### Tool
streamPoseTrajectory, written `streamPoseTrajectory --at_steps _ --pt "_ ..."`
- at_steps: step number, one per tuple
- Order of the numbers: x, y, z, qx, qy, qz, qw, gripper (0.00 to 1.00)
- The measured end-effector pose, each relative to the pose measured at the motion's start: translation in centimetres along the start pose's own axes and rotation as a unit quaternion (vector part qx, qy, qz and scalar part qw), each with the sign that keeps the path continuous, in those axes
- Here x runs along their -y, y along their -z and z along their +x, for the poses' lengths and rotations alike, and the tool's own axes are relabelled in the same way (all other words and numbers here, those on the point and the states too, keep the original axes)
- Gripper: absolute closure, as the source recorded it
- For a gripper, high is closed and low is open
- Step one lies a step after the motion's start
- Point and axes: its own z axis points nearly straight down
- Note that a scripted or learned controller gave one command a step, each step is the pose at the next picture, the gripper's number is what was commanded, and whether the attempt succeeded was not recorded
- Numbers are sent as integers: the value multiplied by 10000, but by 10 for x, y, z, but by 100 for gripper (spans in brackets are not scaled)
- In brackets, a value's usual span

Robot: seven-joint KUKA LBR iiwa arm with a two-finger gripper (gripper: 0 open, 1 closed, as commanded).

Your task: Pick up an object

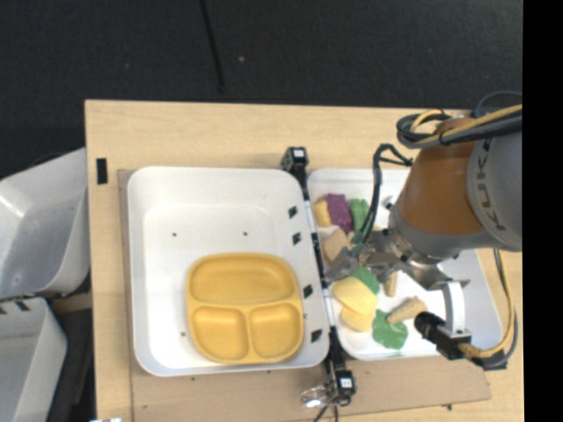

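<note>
1. The objects to pick lie in a pile in the right bin (493, 275), crowded against its left wall: a purple piece (337, 209) and a green piece (359, 211) toward the far-left corner, a pale yellow lump (355, 299) near the middle of the left wall, and a green scrap (388, 332) with a tan piece (405, 309) toward the near edge.
2. The end effector (374, 258) sits low over the pile, just above the yellow lump. The wrist hides its tips, so I cannot tell whether it is open, closed, or gripping anything.
3. The arm (449, 192) comes in from the right edge of the worktop (202, 130) and covers much of the right bin.
4. The left bin (176, 209) holds a yellow tray (244, 308) with three compartments, near its near-right corner and well apart from the pile.
5. What could go wrong, as I judge it:
   - The pieces touch or overlap, so a closing grip may catch two at once or squeeze one out sideways.
   - The pile hugs the left wall, so a tip may strike the wall or the divider between the bins rather than slide beside a piece.
   - The yellow lump looks rounded and may roll away under pressure.
   - The cable (479, 350) looping near the near-right corner could snag as the arm lifts.
</note>
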Motion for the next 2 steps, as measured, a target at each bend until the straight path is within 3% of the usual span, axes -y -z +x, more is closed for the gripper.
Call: streamPoseTrajectory --at_steps 1,2 --pt "-3 168 49 2 1 -68 10000 0" --pt "-2 168 157 -1 21 13 10000 0"
